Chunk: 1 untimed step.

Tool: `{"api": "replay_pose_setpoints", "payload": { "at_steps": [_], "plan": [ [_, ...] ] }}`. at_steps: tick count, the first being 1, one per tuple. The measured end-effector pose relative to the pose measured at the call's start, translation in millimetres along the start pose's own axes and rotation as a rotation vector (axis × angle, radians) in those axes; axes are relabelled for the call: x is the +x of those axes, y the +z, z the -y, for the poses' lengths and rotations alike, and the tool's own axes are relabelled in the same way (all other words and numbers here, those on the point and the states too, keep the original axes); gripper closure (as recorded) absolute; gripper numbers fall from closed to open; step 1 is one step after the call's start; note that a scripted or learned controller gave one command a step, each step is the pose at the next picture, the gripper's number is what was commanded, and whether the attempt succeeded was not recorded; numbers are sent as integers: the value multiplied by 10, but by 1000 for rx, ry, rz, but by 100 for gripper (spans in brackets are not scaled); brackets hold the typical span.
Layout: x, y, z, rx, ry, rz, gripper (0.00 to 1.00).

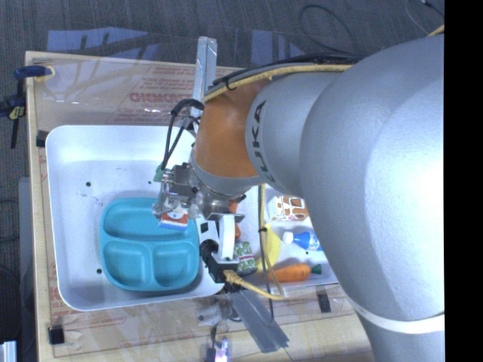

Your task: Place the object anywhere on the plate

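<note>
Over the blue divided plate's [147,247] upper right rim, the hand [175,206] grasps a small red-and-white object [174,217], poised above the compartment for release.

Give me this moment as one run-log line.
arm: over left bin | gripper: above blue plate, right edge | small red-white object: at gripper tip, grasp unclear | carrot: right bin

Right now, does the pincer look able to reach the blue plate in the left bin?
Probably yes. The pincer hangs over the right edge of the blue plate in the left bin, and nothing lies between them. A small white and red object sits at its tip.
</note>
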<state>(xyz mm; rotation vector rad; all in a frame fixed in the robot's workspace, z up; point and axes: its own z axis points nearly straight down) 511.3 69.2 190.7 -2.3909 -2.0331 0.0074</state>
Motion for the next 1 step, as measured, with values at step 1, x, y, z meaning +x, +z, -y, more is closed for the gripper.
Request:
{"api": "replay_pose_setpoints", "payload": {
  "at_steps": [1],
  "plan": [
    [-11, -1, -5, -1, 3, 0, 0]
  ]
}}
